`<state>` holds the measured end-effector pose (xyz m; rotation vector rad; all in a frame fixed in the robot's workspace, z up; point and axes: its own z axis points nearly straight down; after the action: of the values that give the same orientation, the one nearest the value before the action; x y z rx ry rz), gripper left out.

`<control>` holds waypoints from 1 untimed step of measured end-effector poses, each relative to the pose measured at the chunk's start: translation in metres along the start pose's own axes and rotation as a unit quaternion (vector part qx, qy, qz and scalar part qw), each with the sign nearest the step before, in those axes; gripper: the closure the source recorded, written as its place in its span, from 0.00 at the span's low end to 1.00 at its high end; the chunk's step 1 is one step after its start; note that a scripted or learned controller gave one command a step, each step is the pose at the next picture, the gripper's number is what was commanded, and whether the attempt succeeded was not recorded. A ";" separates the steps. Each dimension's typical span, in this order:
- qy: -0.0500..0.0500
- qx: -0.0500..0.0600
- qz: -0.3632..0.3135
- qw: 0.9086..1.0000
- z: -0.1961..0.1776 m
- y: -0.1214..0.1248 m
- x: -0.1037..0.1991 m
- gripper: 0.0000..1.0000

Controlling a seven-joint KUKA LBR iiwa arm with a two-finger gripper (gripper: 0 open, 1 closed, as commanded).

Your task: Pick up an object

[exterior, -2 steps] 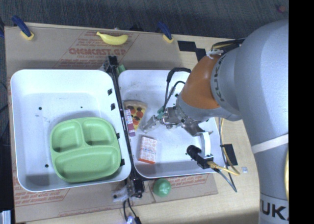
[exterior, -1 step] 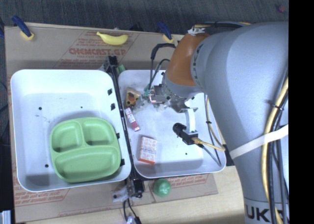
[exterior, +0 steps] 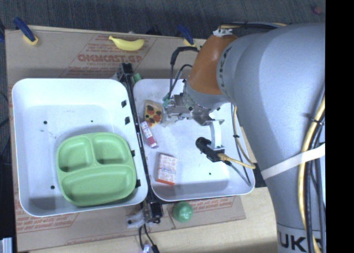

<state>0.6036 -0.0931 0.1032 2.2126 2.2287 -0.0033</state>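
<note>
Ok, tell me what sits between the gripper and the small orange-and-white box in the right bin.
Nothing visible: bare bin floor separates the gripper from the orange-and-white box. The pink tube lies off to the side.

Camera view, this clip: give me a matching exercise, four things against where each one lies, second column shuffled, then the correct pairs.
Things:
1. green divided plate
2. yellow banana
3. green ball
4. orange and white box

Places:
A. on the cardboard beyond the far edge of the bins
B. in the right bin, near its front left corner
C. in the left bin
D. on the cardboard just outside the front edge of the right bin

Pairs: 1-C, 2-A, 3-D, 4-B
</note>
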 end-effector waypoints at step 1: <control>0.002 -0.002 0.000 1.000 -0.090 0.041 0.082 1.00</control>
<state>0.6443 -0.0104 0.1931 2.2128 2.2286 0.0050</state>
